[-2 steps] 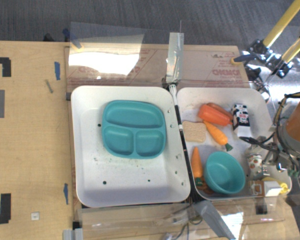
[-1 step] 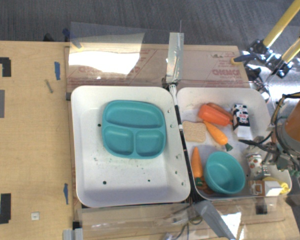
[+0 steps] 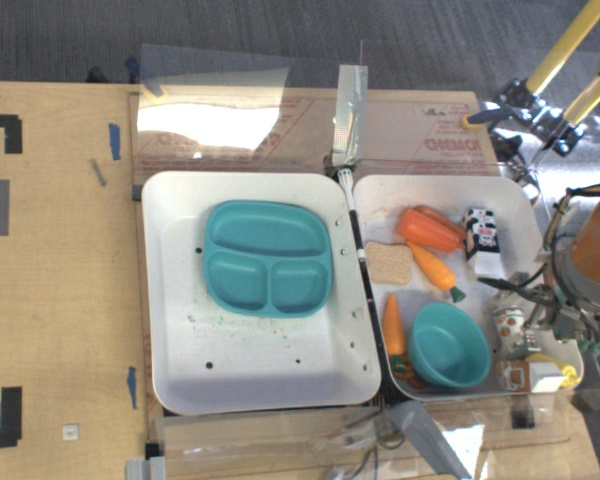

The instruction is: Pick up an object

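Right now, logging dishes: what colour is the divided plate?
Teal, in the camera view: plate.

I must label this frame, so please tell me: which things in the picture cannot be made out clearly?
- The arm in the camera view: cut off by the right edge, tangled in cables.
- Small items at the right bin's lower right corner: too small and cluttered to identify.
- An object under the teal bowl: mostly hidden by the bowl and a carrot.
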Robot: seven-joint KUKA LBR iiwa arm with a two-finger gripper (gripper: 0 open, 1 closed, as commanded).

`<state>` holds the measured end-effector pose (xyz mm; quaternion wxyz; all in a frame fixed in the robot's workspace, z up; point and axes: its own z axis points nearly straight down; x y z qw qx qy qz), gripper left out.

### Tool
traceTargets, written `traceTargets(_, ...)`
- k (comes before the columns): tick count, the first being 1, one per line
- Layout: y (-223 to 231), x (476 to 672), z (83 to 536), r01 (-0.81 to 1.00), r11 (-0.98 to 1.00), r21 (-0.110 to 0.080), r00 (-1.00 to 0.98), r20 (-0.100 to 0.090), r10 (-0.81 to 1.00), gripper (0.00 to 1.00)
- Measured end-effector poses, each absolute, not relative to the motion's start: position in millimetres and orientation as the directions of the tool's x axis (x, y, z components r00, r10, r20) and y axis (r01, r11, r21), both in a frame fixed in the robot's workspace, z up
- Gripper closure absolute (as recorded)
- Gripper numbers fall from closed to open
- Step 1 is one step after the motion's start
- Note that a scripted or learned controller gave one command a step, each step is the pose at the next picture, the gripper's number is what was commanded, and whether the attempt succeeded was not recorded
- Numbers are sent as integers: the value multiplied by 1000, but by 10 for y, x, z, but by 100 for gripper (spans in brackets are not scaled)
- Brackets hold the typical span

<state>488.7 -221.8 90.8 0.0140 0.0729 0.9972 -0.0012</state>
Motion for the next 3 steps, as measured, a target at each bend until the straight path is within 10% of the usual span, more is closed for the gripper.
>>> traceTargets(3, -2203, 4916, 905, 26, 1000, -4, -999, -27, 26, 0)
